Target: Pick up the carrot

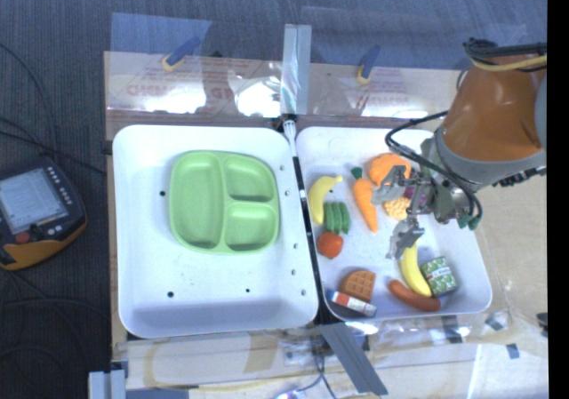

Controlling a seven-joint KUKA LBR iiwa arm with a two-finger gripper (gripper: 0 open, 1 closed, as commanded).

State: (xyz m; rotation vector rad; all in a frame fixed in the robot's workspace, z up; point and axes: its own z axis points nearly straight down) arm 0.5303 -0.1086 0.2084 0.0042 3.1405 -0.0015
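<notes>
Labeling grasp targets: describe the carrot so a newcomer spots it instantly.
Look in the right-hand shallow white bin, upper middle. The tapered orange toy carrot with a green top lies there, left of the gripper. The round orange fruit beside it is ball-shaped, not pointed.

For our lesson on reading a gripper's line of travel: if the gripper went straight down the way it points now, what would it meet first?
Most likely the banana in the right bin: the gripper hangs over its upper end. The carrot lies to the view's left of that line. Height from one view is unclear.

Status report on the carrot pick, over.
Gripper over right bin, holding nothing seen. Carrot lies left of it, untouched. Orange and banana crowd close.
</notes>
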